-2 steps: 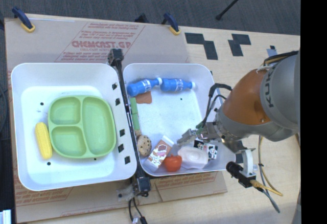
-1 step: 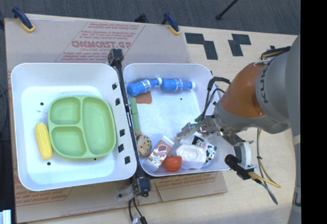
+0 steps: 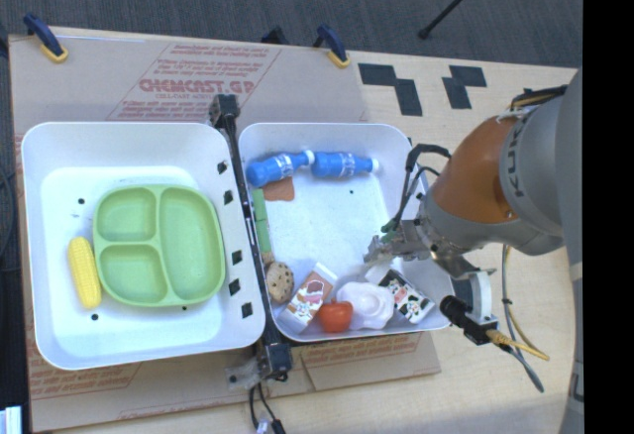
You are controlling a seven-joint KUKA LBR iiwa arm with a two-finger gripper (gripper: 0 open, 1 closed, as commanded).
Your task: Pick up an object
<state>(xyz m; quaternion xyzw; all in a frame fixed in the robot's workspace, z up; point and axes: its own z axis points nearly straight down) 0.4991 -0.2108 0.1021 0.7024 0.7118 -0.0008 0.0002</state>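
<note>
Camera view: gripper [image 3: 381, 249] low over the right bin's [image 3: 327, 214] near-right corner, beside a white object [image 3: 367, 303]; grip state impossible to tell.

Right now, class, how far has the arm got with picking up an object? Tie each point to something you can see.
Done: the arm has reached into the right bin, its wrist low over the near right corner. In hand: nothing visibly lifted; the tomato, white pouch, cookie and blue bottles lie in the bin. Left: grasping and raising one object. The pincer sits too hidden to judge.
</note>
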